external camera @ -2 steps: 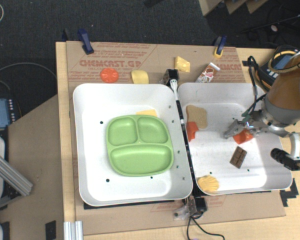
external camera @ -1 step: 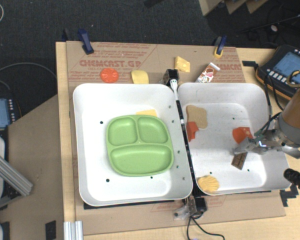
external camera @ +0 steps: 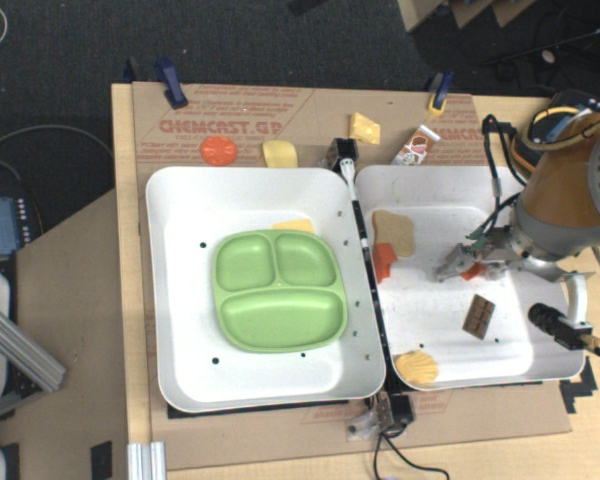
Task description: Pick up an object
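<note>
My gripper (external camera: 458, 263) hangs low over the middle of the right bin (external camera: 450, 180), reaching in from the right under the orange-banded wrist. A small red piece (external camera: 471, 274) shows just beneath it, and I cannot tell whether it touches the gripper. Left of the gripper lie a tan flat slice (external camera: 393, 232) and a red block (external camera: 383, 262) near the bin's left wall. A brown chocolate-like bar (external camera: 478, 316) rests in front of the gripper. A yellow ridged shell shape (external camera: 417, 368) sits at the front rim.
The left bin (external camera: 180, 368) holds a green divided plate (external camera: 278, 290) with a pale yellow piece (external camera: 294, 225) behind it. On the bench behind the bins lie an orange disc (external camera: 218, 150), a yellow lump (external camera: 279, 154), a yellow wedge (external camera: 364, 127) and a small carton (external camera: 416, 146).
</note>
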Controlling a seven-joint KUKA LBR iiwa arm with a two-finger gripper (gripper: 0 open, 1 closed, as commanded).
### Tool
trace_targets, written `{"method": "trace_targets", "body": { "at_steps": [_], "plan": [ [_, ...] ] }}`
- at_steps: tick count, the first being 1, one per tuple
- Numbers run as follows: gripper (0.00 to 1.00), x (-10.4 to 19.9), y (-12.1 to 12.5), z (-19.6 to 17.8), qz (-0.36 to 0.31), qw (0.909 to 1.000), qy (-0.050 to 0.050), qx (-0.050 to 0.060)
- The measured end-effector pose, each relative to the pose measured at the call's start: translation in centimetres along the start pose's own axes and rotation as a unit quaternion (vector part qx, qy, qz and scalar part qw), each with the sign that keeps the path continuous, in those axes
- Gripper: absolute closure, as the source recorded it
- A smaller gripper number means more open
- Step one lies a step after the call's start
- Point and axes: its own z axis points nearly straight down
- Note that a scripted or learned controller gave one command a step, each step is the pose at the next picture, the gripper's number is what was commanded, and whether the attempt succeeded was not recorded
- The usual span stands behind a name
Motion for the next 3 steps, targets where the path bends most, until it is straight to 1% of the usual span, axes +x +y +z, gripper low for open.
{"method": "trace_targets", "body": {
  "at_steps": [1,2,3],
  "plan": [
    [0.00,-4.4,-7.6,0.0,0.001,1.0000,0.004,0.004],
    [1.00,-4.4,-7.4,-1.0,0.002,1.0000,0.002,0.002],
    [1.00,1.8,-2.0,-8.8,-0.002,1.0000,0.000,-0.003]
  ]
}}
